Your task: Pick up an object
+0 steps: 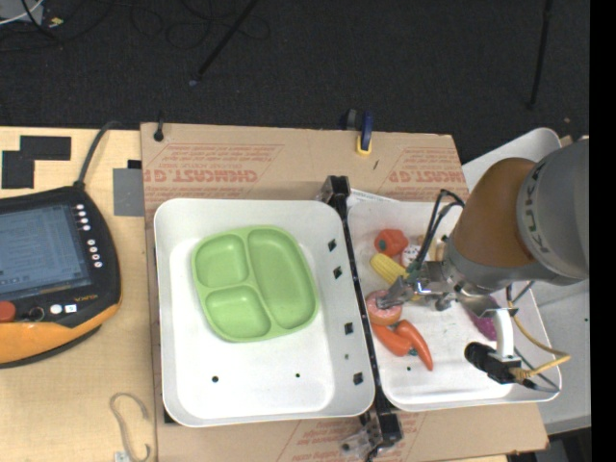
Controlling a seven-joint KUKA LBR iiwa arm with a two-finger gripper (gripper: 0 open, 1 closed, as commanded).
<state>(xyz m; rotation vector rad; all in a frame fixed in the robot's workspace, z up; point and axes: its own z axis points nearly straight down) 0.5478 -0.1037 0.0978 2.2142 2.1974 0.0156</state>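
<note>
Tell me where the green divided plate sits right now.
The green divided plate lies in the left bin, toward its upper middle, across the divider from the toys in the right bin.

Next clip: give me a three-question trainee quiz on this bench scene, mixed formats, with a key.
1. True or false: the green divided plate lies in the left bin.
2. Which bin is the claw over? A) left B) right
3. Fill in: beside the claw, in the right bin, a yellow toy lies just below a ____ one.

Key: 1 true; 2 B; 3 red-orange.
</note>
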